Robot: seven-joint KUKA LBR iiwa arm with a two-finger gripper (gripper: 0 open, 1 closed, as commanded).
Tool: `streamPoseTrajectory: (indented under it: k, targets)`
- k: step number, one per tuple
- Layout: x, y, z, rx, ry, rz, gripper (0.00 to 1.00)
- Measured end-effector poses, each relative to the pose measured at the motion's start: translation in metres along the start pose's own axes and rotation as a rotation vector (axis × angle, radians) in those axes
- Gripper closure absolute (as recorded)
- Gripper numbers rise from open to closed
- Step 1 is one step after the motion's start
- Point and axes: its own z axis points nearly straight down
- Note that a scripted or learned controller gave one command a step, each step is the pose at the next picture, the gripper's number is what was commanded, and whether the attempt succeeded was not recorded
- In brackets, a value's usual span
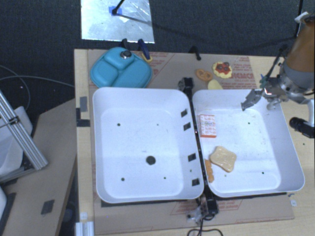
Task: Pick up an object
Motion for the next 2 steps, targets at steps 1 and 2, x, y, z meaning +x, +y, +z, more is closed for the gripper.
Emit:
streamPoseTrajectory:
  k: [1,2]
  targets:
    - [-0.033,-0.009,0.125,-0.003,-0.001,0.004,0.0]
    - [-0.032,-0.07,0.116,-0.014,-0.005,0.001,0.0]
